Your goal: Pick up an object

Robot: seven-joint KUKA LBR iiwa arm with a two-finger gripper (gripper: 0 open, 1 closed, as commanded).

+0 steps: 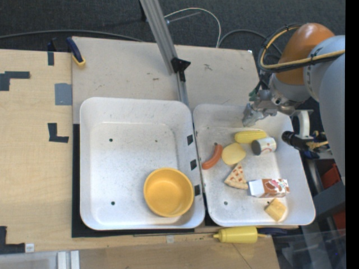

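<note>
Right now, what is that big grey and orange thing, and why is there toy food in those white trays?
That is a robot arm, photographed from a camera up above. It reaches in from the right, and its gripper, a two-finger hand, hangs over the far end of the right bin. It is meant to pick something up. That bin holds a toy corn cob, sausage, pizza slice and small carton. The left bin holds a yellow bowl. The gripper holds nothing I can see.

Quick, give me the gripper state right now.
Gripper: cannot be told from this view; it hangs over the right bin's far edge, just above the corn, with nothing seen in it.
</note>
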